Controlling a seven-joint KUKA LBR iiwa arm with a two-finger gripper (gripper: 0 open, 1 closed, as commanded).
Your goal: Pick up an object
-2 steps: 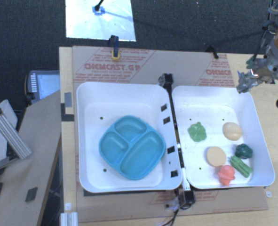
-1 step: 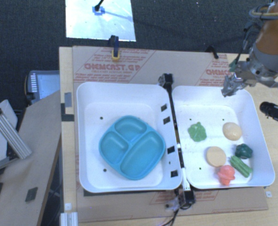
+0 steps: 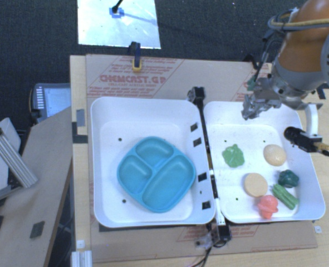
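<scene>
- Claw [image 3: 252, 113] hangs over the right bin's [image 3: 226, 111] far side — whether apart or together, cannot tell.
- Green toy [image 3: 233, 156] lies below it; beige egg [image 3: 274, 154] beside.

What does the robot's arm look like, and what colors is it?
The arm is chunky and rounded, grey with a big shiny orange band near the wrist. Thin cables loop around it near the top of the band. At its end is a small grey metal gripper. A black part with an orange wire sticks out beside it.
</scene>
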